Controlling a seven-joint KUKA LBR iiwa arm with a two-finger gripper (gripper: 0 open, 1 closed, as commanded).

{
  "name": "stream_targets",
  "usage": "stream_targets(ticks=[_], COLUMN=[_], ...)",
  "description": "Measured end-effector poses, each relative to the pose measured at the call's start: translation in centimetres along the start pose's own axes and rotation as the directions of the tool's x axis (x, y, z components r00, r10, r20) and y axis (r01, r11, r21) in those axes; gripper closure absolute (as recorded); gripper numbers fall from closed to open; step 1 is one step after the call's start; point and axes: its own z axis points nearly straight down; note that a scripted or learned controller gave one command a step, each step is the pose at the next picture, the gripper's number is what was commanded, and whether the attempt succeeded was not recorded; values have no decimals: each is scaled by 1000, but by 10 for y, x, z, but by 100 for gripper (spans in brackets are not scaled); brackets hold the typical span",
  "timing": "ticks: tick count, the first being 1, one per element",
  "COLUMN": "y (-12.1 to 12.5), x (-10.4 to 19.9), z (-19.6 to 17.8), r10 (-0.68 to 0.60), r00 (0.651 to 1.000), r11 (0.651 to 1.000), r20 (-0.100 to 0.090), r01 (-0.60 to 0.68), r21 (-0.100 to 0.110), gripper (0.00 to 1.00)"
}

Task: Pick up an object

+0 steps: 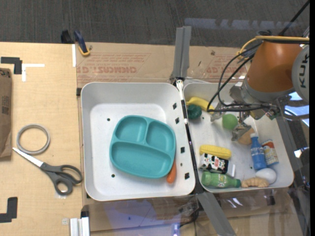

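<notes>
Grey arm [295, 68], orange band [273, 65], black cables [224, 77].

Single fixed camera above desk [39, 107], looking down at slant. Medium distance: both white bins in frame, left bin [93, 132] centred, right bin [285, 156] toward right. Floor strip along far edge. Arm [275, 68] enters from right.

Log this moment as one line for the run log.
arm over right bin | gripper near green ball | grasp unconfirmed | teal tray in left bin

Dark grey carpet floor [133, 9] beyond cardboard-topped bench [44, 191]; even light.
</notes>
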Motion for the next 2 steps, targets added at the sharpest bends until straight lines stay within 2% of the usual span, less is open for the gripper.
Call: stream_targets(ticks=[1, 2], y=[-1, -58], x=[-2, 59], z=[-11, -107], r10=[4, -136], r00=[1000, 991], r11=[1000, 991], r20=[7, 0], r01=[-4, 136], r21=[3, 0], gripper=[100, 100])
